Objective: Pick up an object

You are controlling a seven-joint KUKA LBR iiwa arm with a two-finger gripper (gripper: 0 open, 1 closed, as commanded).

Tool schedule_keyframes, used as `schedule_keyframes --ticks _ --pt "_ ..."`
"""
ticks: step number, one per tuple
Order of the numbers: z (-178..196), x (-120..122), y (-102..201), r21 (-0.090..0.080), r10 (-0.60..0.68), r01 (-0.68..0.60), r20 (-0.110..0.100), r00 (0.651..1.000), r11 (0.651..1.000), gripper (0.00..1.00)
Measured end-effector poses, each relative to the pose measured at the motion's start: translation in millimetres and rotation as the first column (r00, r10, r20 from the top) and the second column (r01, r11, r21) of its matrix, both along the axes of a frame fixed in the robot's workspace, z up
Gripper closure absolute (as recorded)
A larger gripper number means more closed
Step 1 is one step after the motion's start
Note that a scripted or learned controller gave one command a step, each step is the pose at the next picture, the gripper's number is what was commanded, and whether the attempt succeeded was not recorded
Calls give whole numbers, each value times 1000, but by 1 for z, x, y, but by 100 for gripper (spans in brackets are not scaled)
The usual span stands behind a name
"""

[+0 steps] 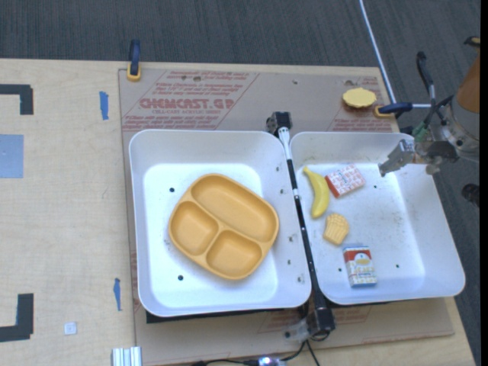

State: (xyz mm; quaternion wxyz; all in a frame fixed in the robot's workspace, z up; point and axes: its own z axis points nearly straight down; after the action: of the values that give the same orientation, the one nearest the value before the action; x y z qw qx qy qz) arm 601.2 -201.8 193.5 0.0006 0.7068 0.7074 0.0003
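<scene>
My two-finger metal gripper (398, 158) hangs over the far right corner of the right-hand shallow white bin (427, 269), just inside its rim; whether it stands wide or narrow I cannot tell from this angle, and I see nothing in it. I judge this the approach step: no object is chosen yet.

Nearest me lies a small red-and-white printed packet (345, 181), touching or just beside a yellow plastic banana (319, 193) along the bin's left wall. Further toward the near edge sit a yellow wedge-shaped toy piece (335, 229) and a red-and-white carton (360, 267).

The next move calls for travelling left and descending squarely over one piece. The carton stands apart with bare floor around it; the banana crowds the wall, leaving little room.

The left-hand white bin (145, 204) bears an orange three-compartment plastic plate (223, 226).
</scene>
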Motion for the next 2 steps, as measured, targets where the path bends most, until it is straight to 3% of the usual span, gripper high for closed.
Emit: schedule_keyframes --ticks 1,2 --pt "-108 -10 57 0 0 0 1 1000 1000 0" --pt "-108 -45 109 2 1 -1 0 1000 1000 0"
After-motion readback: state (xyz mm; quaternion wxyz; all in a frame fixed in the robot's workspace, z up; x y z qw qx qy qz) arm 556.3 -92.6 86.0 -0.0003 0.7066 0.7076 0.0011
